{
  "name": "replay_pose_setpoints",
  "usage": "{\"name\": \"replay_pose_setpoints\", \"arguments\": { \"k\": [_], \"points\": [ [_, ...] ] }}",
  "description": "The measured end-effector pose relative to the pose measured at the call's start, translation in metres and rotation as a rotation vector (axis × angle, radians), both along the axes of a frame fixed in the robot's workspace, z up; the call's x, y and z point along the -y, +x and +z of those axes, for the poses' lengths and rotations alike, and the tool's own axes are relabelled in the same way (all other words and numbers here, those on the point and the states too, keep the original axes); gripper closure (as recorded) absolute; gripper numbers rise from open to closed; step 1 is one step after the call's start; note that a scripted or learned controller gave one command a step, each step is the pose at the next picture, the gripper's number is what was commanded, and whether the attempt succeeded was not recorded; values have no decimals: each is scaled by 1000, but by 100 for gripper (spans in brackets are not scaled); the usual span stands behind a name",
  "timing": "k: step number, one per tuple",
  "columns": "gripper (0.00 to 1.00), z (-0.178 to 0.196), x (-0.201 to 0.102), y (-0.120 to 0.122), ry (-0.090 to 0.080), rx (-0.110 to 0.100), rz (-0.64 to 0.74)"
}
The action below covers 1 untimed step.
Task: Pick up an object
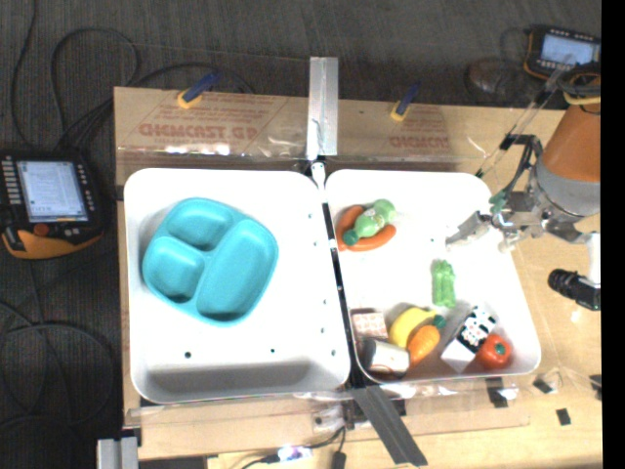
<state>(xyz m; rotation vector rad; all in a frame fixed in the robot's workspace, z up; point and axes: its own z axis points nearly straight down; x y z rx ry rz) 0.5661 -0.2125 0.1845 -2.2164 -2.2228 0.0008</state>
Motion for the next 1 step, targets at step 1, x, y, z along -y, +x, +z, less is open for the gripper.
{"name": "replay_pose_setpoints", "arguments": {
  "k": [1],
  "points": [
    [0,-91,-19,-27,-1,3,-126]
  ]
}}
